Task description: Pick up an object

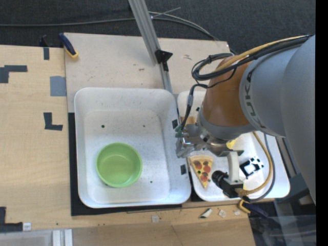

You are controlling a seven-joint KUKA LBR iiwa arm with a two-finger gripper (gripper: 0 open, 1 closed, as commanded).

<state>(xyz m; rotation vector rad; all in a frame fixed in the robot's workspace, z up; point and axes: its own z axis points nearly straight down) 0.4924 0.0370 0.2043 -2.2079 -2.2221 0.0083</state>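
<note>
The grey KUKA arm, smooth and rounded, rises closest to the lens on the right, with its glossy orange band above the wrist. Below it the gripper hangs over the seam where the 2 bins meet, above the left wall of the right bin. The wrist hides its tips, so whether it is open or closed cannot be told, and nothing is seen held in it.

Just below the gripper, on the floor of the right bin near its left wall, lies 1 toy pizza slice. It is a flat triangle, yellow-orange with red round spots like pepperoni. Its wide crust edge sits toward the top of the view, next to the gripper, and its tip points toward the lower edge. The long axis runs up and down the view, leaning slightly right at the tip.

The left bin is a shallow white tray with rounded corners and a speckled floor. In its lower-left part stands 1 round green bowl, upright, smooth, apparently plastic, and well apart from the pizza slice.

Both bins rest on a pale wooden bench.
</note>
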